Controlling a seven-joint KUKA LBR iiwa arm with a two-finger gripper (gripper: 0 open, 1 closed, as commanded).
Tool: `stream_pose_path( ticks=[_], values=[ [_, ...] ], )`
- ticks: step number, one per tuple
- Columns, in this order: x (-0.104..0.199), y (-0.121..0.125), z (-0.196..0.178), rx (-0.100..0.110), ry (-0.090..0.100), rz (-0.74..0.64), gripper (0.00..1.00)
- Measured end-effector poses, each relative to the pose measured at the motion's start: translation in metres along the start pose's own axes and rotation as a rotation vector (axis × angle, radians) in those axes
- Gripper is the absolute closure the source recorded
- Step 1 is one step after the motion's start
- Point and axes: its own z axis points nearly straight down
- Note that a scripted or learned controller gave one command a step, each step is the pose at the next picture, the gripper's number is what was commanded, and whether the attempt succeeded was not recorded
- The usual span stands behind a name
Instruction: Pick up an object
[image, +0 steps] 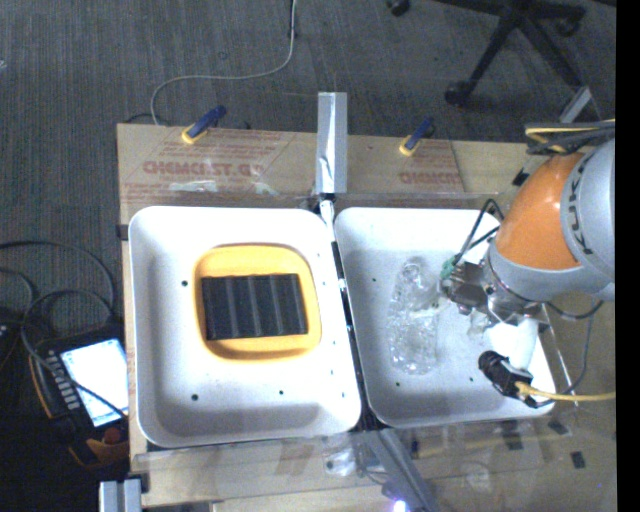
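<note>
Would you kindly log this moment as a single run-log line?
arm: over right bin | gripper: beside clear plastic object | left bin: yellow item

Light comes from above and is bright and even. The 2 white bins (150, 330) shine and look a bit washed out. Shadows are soft. The whole picture is slightly fuzzy.

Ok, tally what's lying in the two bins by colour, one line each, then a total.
Yellow with a black ribbed centre: 1, the flat yellow tray-like object in the left bin.
Clear: 1, the crumpled clear plastic item in the right bin.
Total: 2.
</note>
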Motion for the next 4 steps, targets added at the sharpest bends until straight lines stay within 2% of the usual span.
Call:
stream_pose_path(
  ticks=[1,2,3,4],
  values=[
    [0.001,0.049,0.023,0.001,0.0,-0.084,0.0],
    [0.056,0.096,0.063,-0.013,-0.007,-0.342,0.0],
    [0.012,0.057,0.062,-0.017,-0.004,-0.483,0.0],
    [0.019,0.118,0.063,-0.011,-0.003,-0.207,0.0]
  ],
)
